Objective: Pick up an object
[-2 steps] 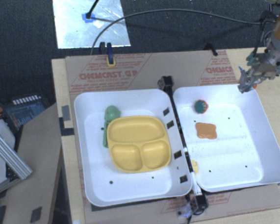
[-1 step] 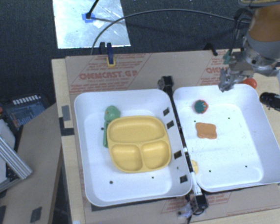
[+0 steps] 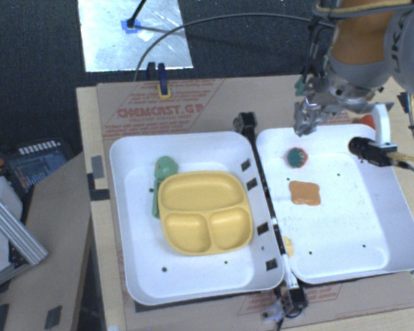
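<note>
So the tool [image 3: 307,124] is sitting over the far left corner of the right bin [image 3: 358,219], pretty much above the far rim, hanging off the grey and orange arm [image 3: 369,29] that comes in from the right. Honestly can't tell from this angle whether it's open or shut, it's just a dark clump down there. The closest thing to it is a small round ball [image 3: 296,157], teal with a bit of red on it, lying on the bin floor just nearer than the tool and a touch to its left, close but apart from it. Nearer again along the same line is a flat orange piece [image 3: 305,192], lying a little apart from the ball. Further out, a tiny yellow bit [image 3: 287,246] sits right against the left wall of that bin, towards the near end. Over in the left bin [image 3: 136,226] there's a yellow divided plate [image 3: 202,212] taking up most of the middle, with a green thing [image 3: 165,166] poking out from under its far left edge. Both bins sit side by side on a cardboard sheet [image 3: 179,102] with red lettering, well apart from the tool.
</note>
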`<state>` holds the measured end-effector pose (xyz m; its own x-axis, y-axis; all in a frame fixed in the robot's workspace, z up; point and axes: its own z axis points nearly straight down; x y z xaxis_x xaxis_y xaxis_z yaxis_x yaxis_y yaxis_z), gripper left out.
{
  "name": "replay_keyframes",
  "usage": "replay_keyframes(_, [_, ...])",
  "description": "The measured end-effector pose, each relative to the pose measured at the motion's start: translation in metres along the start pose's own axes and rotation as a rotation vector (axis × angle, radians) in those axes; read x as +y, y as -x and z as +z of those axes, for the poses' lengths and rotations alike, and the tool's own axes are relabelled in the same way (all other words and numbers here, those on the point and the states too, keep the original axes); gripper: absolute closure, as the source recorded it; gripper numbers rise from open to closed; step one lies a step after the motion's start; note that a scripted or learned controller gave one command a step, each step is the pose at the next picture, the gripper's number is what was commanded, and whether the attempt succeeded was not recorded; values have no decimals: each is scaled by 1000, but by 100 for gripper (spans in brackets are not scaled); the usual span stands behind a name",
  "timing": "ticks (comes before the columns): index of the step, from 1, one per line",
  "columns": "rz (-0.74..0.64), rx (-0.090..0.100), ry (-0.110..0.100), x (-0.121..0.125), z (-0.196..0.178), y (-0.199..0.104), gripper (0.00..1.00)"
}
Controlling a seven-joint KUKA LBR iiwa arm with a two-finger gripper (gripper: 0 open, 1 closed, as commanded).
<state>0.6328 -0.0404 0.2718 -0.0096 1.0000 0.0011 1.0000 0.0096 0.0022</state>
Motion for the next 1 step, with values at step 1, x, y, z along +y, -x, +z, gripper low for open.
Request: replay_keyframes(1, [2,-1,-1,-2,23,-46,100])
